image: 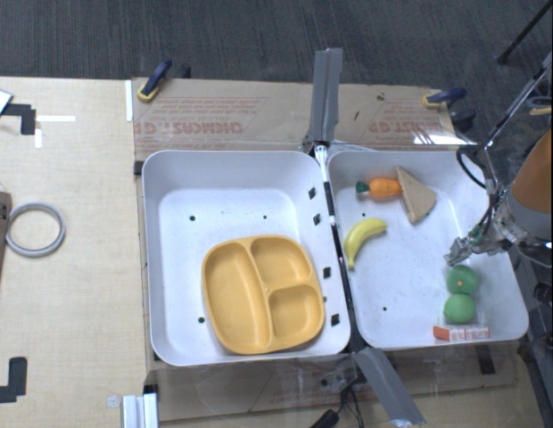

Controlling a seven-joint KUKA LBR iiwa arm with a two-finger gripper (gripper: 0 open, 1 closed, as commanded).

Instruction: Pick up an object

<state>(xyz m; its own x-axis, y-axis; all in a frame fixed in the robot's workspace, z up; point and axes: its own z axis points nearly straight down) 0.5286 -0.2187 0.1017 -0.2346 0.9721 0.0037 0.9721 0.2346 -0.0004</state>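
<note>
The right bin [392, 301] holds a yellow banana [363, 236], an orange carrot [381, 188] with a green top, a tan bread wedge [416, 194], two green round fruits [463, 281] [458, 308] and a small red and white box [461, 333]. My gripper [459, 251] hangs low at that bin's right side, just above and left of the upper green fruit. Nothing visible is held in it. The arm comes in from the right edge.
The left bin [169, 239] carries a yellow divided plate [261, 291]. A grey tape roll [33, 229] lies on the bench at far left. Blue clamps [155, 78] [446, 97] hold the cardboard behind the bins. Cables hang at the right.
</note>
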